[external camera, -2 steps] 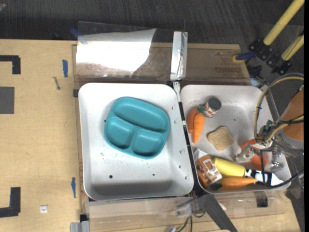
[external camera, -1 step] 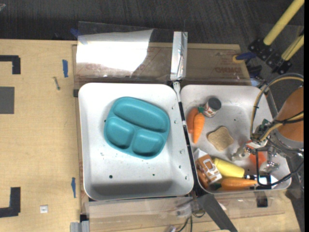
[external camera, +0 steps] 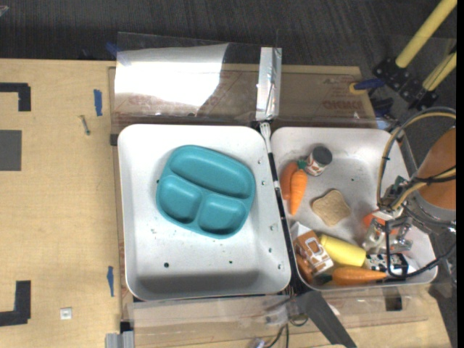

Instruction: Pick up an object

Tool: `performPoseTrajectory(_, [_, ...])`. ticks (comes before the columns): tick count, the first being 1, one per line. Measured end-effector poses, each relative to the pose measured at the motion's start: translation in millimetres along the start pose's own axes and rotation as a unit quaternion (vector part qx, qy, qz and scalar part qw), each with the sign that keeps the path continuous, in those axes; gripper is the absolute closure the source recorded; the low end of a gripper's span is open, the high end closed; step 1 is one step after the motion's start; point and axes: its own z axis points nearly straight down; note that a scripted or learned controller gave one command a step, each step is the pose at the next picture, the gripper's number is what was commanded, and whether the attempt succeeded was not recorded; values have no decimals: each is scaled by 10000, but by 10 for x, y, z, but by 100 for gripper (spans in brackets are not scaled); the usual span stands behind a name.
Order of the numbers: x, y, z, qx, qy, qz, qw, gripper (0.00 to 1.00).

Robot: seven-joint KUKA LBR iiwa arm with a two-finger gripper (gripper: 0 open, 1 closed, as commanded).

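Camera view, looking down on the bench (external camera: pixel 51 194).

Left bin (external camera: pixel 145 256): white, shallow. Holds one teal divided plate (external camera: pixel 205 190) with three compartments, lying flat a little above the bin's middle.

Right bin (external camera: pixel 348 145): white, shallow, touching the left bin along its long side. Contents:
- Small jar (external camera: pixel 317 159) with a dark lid, on its side near the far left corner.
- Orange carrot (external camera: pixel 296 186), just below the jar, along the left wall.
- Tan bread slice (external camera: pixel 332 206), flat near the middle of the bin.
- Yellow banana (external camera: pixel 343 251), toward the near wall.
- Orange and white carton (external camera: pixel 313 253), just left of the banana, touching it.
- Second long orange carrot (external camera: pixel 356 275), lying along the near wall, below the banana.

Gripper (external camera: pixel 382 246): low over the right side of the right bin, just right of the banana, wrapped in cables. Whether it is spread or closed cannot be told; nothing is visibly between its tips.

Arm (external camera: pixel 439 172): orange band at the right edge.
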Motion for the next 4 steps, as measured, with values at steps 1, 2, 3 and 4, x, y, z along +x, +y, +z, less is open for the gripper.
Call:
performPoseTrajectory(1, [-487,-251,-1075,-106,55,-146,9998,100])
performPoseTrajectory(2, [-381,-151,144,-109,53,-627,9980,100])
performPoseTrajectory(3, [-1088,-303,-1059,-92,30,-878,9961,100])
performPoseTrajectory(4, [-1060,-286,-1005,-148,51,-865,9961,0])
